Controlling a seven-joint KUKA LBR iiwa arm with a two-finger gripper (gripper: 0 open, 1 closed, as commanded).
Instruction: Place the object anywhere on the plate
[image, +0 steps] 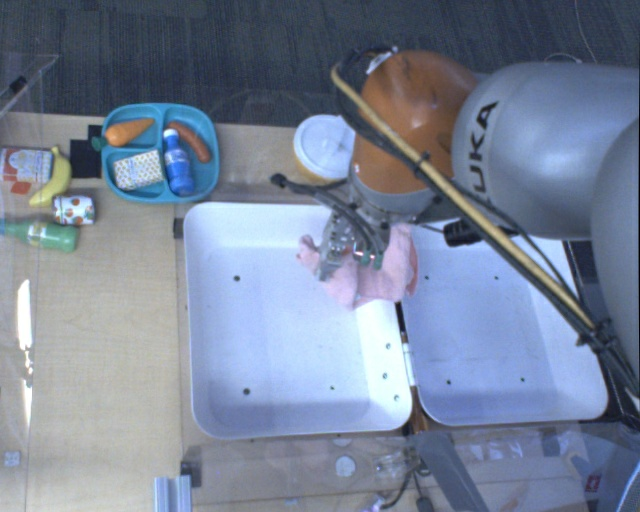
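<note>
Clutter sits at the far left of the bench: a banana (52, 178), a small can (74, 209) and a green bottle (40, 234). Just right of them lies the blue divided plate (205, 135), its compartments already bearing a carrot (130, 131), a blue bottle (177, 160) and other toy food. To do this step well, I judge the arm should lift clear of the left bin (260, 330) wall, travel up-left, and release low over a bare part of the plate. The pink cloth (375, 275), likely the object, is draped near the bin's right rim, bunched under the gripper (345, 245). Whether the jaws are open or closed on it I cannot tell; the wrist hides much of the cloth.
</note>
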